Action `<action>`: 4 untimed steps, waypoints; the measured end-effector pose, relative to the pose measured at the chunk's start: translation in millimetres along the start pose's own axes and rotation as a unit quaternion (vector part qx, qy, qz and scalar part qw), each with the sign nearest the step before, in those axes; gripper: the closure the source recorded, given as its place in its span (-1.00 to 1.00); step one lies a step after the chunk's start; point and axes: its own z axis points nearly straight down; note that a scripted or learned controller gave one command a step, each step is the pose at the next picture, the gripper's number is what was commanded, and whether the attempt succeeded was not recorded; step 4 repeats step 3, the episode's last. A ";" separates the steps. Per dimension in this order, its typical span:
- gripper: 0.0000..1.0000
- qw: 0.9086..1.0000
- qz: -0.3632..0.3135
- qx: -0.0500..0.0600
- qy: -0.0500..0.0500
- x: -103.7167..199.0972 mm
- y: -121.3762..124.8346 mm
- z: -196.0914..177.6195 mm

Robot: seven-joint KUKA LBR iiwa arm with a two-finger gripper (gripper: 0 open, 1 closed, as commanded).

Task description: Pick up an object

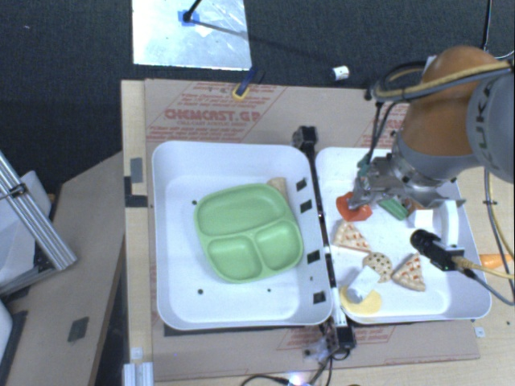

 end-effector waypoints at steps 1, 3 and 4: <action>1.00 1.000 0.002 0.000 0.000 -3.7 -0.1 1.8; 1.00 1.000 0.001 0.000 -0.001 7.6 -5.1 16.5; 1.00 1.000 0.001 0.000 -0.001 7.6 -5.1 16.5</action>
